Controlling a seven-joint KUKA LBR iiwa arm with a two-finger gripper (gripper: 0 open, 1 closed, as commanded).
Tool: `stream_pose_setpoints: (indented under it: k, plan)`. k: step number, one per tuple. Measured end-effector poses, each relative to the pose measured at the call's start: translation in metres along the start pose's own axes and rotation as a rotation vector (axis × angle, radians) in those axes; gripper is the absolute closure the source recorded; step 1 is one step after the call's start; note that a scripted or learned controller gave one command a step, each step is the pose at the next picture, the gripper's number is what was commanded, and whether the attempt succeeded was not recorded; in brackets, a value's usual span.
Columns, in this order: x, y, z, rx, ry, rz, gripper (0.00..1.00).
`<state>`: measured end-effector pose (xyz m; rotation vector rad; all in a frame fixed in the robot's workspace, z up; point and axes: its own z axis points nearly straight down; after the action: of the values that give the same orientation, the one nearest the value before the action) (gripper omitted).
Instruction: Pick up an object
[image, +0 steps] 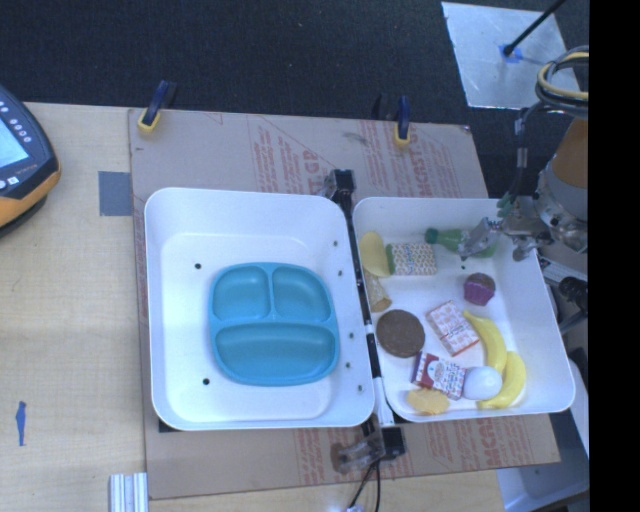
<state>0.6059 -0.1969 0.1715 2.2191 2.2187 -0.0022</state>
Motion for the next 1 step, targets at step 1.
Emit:
stream_pose_setpoints:
  k: [1]
  plan:
    - [0.0155,-0.036,0.084,0.013,0.005,-0.005,0.0]
